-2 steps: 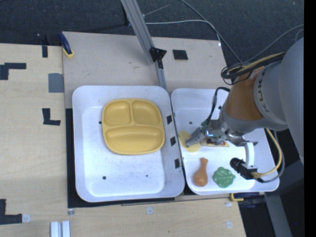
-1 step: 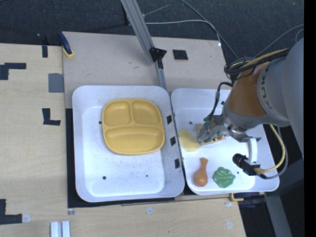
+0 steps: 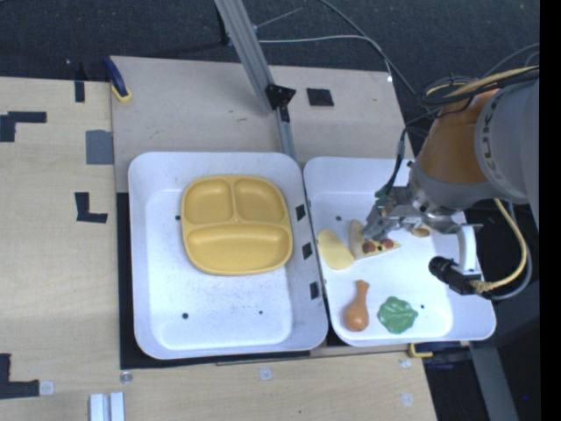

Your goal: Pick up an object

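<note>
Two shallow white bins side by side at frame centre; left bin [image 3: 158, 261] carrying a yellow divided plate [image 3: 237, 224], three compartments, lying flat in the bin's upper half. Right bin [image 3: 465, 323] holding several small objects: pale yellow wedge-like piece [image 3: 334, 250] near its left wall; orange-brown drumstick-shaped piece [image 3: 357, 308] below that, toward the lower edge; green leafy lump [image 3: 397, 314] just right of the drumstick, apart from it; small red-and-tan item [image 3: 379, 247], possibly a pizza-slice toy, at bin centre, just right of the wedge. Arm [image 3: 486, 147] entering from the right of the frame, grey with orange band, reaching down over the right bin; gripper [image 3: 382, 226] low over bin centre, directly above and apparently touching the red-and-tan item; fingertips lost against the clutter beneath, so spread or pressed together: cannot tell; nothing visibly lifted. Grey metal strut [image 3: 254, 55] running from top centre down to the gap between the bins; blue-and-yellow clamp [image 3: 117, 79] at upper left of the bench.
</note>
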`<state>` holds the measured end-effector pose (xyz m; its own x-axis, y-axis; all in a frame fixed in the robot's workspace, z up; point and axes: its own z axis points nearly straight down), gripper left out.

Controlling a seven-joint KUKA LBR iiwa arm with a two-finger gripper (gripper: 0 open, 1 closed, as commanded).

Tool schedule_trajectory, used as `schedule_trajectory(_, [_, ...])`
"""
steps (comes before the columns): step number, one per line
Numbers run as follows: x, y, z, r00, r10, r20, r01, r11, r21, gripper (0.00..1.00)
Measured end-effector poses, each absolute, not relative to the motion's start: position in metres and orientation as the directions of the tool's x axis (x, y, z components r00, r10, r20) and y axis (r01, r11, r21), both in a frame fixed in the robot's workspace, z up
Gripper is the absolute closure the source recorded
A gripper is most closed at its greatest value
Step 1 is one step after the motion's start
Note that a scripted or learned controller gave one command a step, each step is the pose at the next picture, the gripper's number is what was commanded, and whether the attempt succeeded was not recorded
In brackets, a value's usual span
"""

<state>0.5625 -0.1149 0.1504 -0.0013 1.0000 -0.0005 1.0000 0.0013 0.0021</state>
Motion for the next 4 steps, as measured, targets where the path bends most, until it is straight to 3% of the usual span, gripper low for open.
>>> schedule_trajectory(2, [0.565,-0.104,0.244,-0.002,1.000,0.000,1.000,0.002,0.002,1.00])
schedule_trajectory(4, [0.569,0.003,0.239,-0.008,1.000,0.002,1.000,0.008,-0.001,1.00])
